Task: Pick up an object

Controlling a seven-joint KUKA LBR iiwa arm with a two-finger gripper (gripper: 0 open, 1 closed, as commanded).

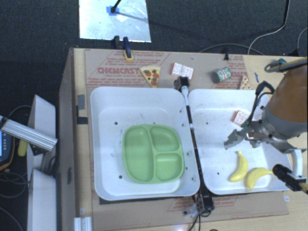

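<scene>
Arm over the right bin, bananas just below the gripper.

Seen from above, the gripper [237, 138] hangs inside the right bin [211, 124], its fingers spread apart and holding nothing. Two yellow bananas lie near the bin's front edge: one banana [239, 167] sits just beneath the fingers, the other banana [257, 176] beside it to the right. A small red-and-white packet [240, 116] rests farther back. The left bin [106, 129] holds a green divided plate [153, 153].

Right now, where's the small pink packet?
The pink packet lies in the right bin, near its far side, just beyond the gripper and the bananas.
</scene>
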